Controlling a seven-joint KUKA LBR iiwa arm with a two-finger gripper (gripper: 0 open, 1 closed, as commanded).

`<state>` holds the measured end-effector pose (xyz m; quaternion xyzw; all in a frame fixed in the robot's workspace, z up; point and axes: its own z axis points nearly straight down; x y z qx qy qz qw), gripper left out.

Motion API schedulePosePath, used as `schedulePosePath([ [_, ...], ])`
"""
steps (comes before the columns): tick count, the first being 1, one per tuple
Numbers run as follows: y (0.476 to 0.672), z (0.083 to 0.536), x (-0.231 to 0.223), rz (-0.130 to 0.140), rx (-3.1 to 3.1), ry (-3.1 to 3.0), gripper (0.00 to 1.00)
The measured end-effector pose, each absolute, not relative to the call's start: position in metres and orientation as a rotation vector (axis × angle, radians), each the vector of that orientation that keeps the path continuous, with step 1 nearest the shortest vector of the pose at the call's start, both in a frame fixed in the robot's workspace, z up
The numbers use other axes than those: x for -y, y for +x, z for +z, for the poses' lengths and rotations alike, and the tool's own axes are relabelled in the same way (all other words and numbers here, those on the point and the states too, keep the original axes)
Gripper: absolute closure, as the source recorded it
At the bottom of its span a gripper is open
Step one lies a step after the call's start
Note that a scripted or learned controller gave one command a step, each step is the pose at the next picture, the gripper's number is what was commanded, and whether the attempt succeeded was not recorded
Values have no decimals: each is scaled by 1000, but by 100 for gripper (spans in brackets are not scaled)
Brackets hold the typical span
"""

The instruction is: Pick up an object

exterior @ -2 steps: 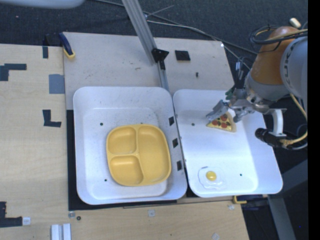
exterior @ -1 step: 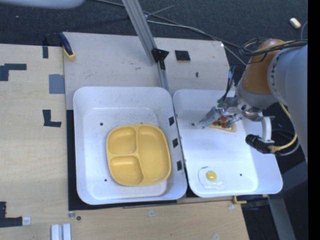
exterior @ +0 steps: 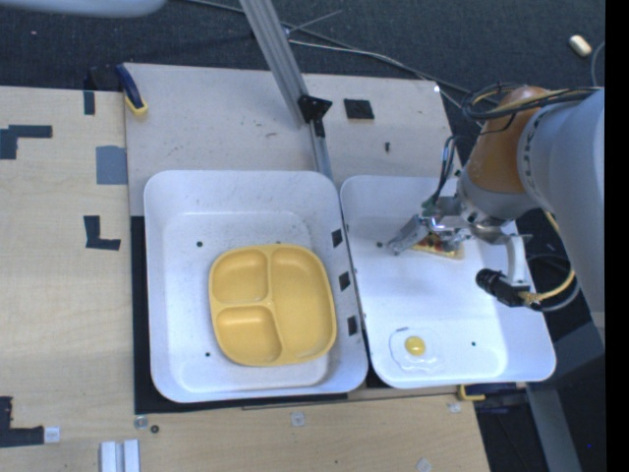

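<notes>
A pale wooden bench (exterior: pixel 59 293) fills the left and lower part of the frame, marked with scattered dark tape patches (exterior: pixel 98 232) along its left side. On it lies a lighter board (exterior: pixel 226 116), scuffed with small dark specks, and a blue-and-yellow clamp (exterior: pixel 131 90) sits at the board's upper left corner. A slanted metal pole (exterior: pixel 280 52) runs from the top centre down to the gap between the two bins. Beyond the bench, across the top of the frame, the floor is dark carpet (exterior: pixel 413 13) with thin cables trailing over it.

The left bin (exterior: pixel 167 214) holds a yellow divided plate (exterior: pixel 272 304) with three compartments, lying flat in its lower middle. The right bin (exterior: pixel 511 357) sits just beside it, and a fried-egg toy (exterior: pixel 413 348) rests near its lower edge, well apart from the arm.

The arm (exterior: pixel 536 155) reaches in from the right, its orange band at the upper right of the frame. The gripper (exterior: pixel 425 232) is low over the upper middle of the right bin, its metal parts pointing left; how far apart they stand cannot be told. A small reddish-yellow object (exterior: pixel 442 249) lies on the bin floor directly beneath it, partly hidden, and whether it is grasped cannot be told.
</notes>
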<state>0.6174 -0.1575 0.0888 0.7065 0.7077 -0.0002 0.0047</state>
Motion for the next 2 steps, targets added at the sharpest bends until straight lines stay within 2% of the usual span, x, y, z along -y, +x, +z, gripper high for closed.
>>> schedulePosePath([
  [1, 620, 102, 158, 6, -2212, 2206, 100],
  [2, 617, 145, 156, 2, -2222, 2219, 100],
])
